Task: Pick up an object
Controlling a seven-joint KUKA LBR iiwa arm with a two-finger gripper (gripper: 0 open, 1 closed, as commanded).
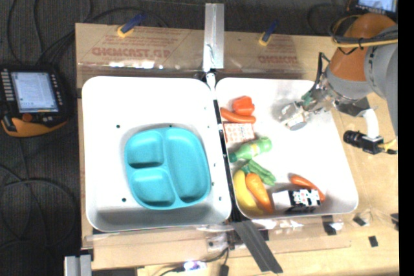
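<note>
Gripper (294, 114) sits over the bare floor of the right bin (336, 158), toward the bin's 1 o'clock corner. The objects lie well apart from it, along the bin's 9 o'clock wall and 6 o'clock edge: red pepper (242, 104) with a carrot (237, 117) just below, a small carton (239, 133), a green vegetable (251, 148), then banana (241, 189), a second carrot (256, 189) and a black-and-white box (297, 198). Left bin holds a teal divided tray (167, 166). Step in hand, as I judge it — choosing and approaching a target. To do it well: travel toward 8 o'clock, pick an isolated piece — the pepper looks least crowded — centre over it, descend straight. Fingers: small and blurred against the white floor, so I cannot tell their spread; nothing is visibly between them.
</note>
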